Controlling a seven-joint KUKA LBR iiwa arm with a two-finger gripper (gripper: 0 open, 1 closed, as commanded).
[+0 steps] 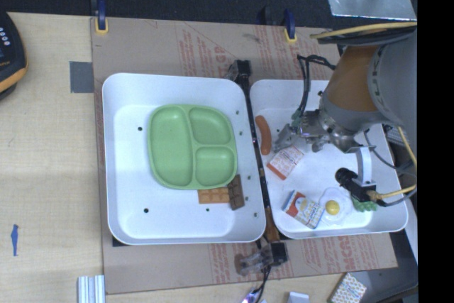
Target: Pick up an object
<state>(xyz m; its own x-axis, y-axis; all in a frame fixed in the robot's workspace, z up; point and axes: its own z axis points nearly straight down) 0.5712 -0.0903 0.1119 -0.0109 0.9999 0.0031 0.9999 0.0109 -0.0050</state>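
Red-white packet (284, 162) lies in right bin (397, 223), just below the hand (303, 130). Hand grip state: cannot tell. Orange sausage (264, 134) to hand's left; fried-egg toy (332, 207) further below.

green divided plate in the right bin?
No. The green three-compartment plastic plate lies in the left white bin, while the right white bin holds small packets and the gripper.
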